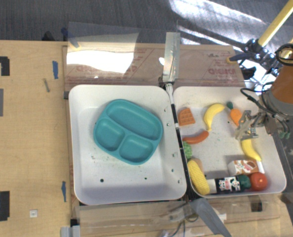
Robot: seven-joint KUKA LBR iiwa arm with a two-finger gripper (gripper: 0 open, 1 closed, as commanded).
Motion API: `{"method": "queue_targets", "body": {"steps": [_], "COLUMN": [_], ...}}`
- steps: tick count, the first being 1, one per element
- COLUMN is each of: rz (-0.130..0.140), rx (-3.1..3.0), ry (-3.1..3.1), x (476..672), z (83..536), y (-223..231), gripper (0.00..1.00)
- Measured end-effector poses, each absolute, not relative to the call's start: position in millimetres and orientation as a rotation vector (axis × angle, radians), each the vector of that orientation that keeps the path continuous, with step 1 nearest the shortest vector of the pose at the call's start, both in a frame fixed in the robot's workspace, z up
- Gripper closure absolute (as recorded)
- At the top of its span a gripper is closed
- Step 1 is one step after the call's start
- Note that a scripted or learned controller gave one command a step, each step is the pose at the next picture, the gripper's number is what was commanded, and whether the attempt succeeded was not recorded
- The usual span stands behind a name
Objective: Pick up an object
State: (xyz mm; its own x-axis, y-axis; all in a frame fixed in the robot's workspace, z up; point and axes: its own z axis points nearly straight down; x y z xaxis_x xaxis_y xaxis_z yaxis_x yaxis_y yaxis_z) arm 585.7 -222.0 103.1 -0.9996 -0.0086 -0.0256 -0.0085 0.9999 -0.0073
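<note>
The right bin holds several toy foods. Along its far side lie an orange waffle piece, a yellow banana and a small carrot. A red sausage lies toward the left wall, above a corn cob. My gripper hangs over the bin's right half, between the carrot and a second yellow banana just in front of it. Nothing is visibly held.
A teal divided plate lies in the left bin. Along the right bin's near edge are a black-and-white bottle, a small carton and a red tomato. The divider wall runs between the bins.
</note>
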Motion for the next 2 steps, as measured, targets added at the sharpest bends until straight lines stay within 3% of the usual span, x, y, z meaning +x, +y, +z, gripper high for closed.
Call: {"method": "queue_targets", "body": {"steps": [1,2], "rz": [-0.01,-0.001], "rx": [-0.014,0.029], "ry": [3.118,3.131], "x": [585.2,570.7], "z": [102,89], "y": [-222,-222], "gripper": [0.0,0.0]}}
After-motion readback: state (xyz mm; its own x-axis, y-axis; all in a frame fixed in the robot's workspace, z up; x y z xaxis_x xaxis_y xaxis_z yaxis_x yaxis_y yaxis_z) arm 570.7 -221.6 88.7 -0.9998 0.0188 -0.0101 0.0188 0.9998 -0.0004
